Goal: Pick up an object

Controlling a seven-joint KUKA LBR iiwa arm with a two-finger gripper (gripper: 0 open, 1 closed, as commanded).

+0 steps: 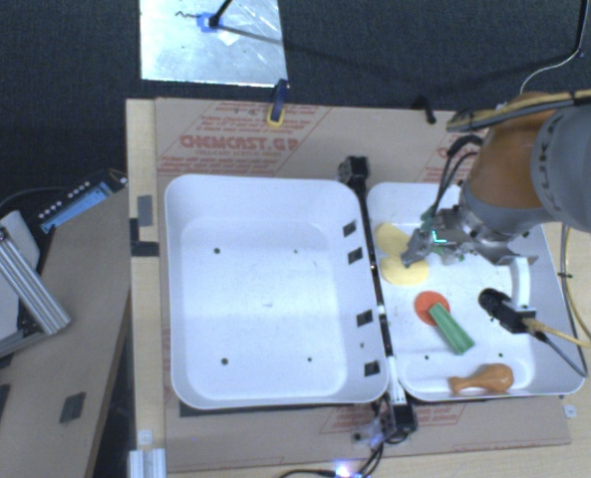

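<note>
Yellow flat disc under end effector; grip state can't tell, smooth white bin.

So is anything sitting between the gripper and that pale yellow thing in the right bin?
Nothing visible does. The gripper is already down over the pale yellow object, its tip at that object's near edge. The orange disc, green piece and tan drumstick-shaped toy lie apart from it, toward the bin's front.

arm cut off at right edge, yellow object partly hidden under end effector
</note>
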